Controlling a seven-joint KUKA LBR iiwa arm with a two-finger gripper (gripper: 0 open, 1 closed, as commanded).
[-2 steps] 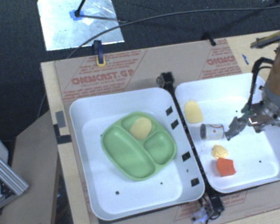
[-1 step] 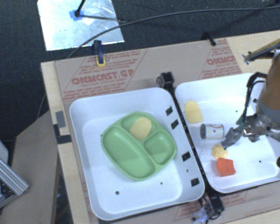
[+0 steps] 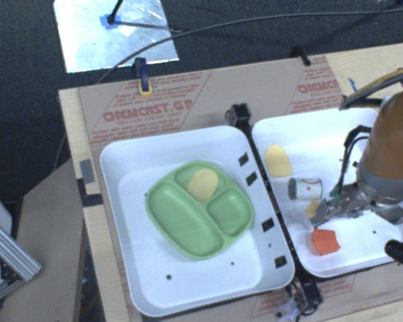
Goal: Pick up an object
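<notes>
Nearest object: a small yellow piece (image 3: 314, 208) in the right bin (image 3: 333, 121), near its middle, largely covered by the gripper (image 3: 331, 203).
Handling: it looks light and rounded, possibly soft plastic; take it across its narrow width, though too little of it shows to be sure.
Neighbours: an orange block (image 3: 324, 241) lies just beside it toward the bin's front edge; a grey-and-white cylinder (image 3: 305, 188) lies on its side just behind; a pale yellow lump (image 3: 278, 159) sits toward the back left corner.
Claw: down low over the yellow piece; how wide it stands I cannot tell.
Arm: reaches in over the bin's right edge, wrist bent down.
Left bin (image 3: 149, 281): holds a green divided tray (image 3: 196, 215).
</notes>
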